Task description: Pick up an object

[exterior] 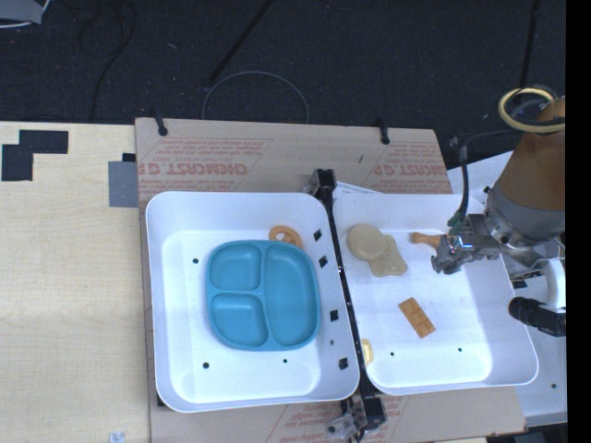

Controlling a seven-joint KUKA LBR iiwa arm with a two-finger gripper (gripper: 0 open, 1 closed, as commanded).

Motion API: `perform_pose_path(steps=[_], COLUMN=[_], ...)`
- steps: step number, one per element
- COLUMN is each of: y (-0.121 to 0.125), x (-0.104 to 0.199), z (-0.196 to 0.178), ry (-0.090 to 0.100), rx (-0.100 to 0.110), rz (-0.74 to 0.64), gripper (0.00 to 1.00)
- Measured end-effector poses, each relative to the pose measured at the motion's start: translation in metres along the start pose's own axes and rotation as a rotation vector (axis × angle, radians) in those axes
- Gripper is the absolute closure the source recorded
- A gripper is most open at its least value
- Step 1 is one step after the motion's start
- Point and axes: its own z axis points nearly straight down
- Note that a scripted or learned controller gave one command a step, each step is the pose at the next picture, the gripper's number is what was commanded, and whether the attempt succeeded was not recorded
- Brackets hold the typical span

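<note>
In the right bin (480,363) lie a pale beige round piece (374,248), a small orange-brown block (416,317) and a small orange stick (424,239). My gripper (447,257) hangs over the bin's upper right part, just right of the orange stick and apart from the block. Whether anything is between its fingers cannot be made out. The left bin (175,358) holds a blue divided plate (261,294) and an orange pretzel-shaped piece (286,236) at the plate's far edge.
A black divider (338,284) runs between the two bins. A small yellow piece (367,350) sits by the right bin's lower left wall. Cardboard (277,160) lies under the bins, and wooden bench (65,293) extends to the left.
</note>
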Motion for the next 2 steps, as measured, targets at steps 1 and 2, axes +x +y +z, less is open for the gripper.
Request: perform_pose_path(steps=[1, 2], y=[0.001, 0.009], x=[-0.001, 0.055], z=[-0.047, -0.031], ry=[0.0, 0.003], rx=[0.001, 0.007], rz=[0.0, -0.003], gripper=[1.0, 1.0])
